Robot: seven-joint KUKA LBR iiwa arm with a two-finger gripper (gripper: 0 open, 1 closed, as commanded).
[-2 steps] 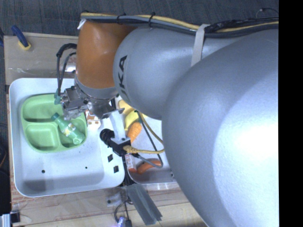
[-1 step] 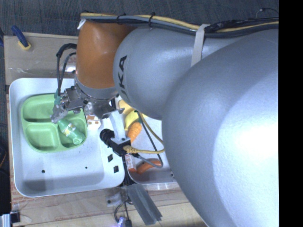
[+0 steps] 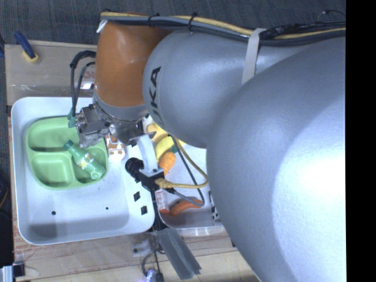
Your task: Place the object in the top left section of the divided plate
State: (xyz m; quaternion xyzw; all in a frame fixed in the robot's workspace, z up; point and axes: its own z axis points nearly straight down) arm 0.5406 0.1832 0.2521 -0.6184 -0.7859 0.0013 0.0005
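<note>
A green divided plate (image 3: 53,157) lies in the left white bin (image 3: 70,216), towards its upper left. My gripper (image 3: 87,141) hangs over the plate's right part, beneath the orange band of the arm. Directly under it a pale, see-through teal object (image 3: 86,162) lies slanted on the plate's right side, across the ridge between sections. Whether the gripper is touching the object is hidden by the wrist.
The grey arm covers most of the right bin (image 3: 176,225). Showing beside it are a yellow item (image 3: 161,137), an orange item (image 3: 167,161) and a red-orange item (image 3: 185,205). A blue clip (image 3: 26,46) sits at the bench's top left.
</note>
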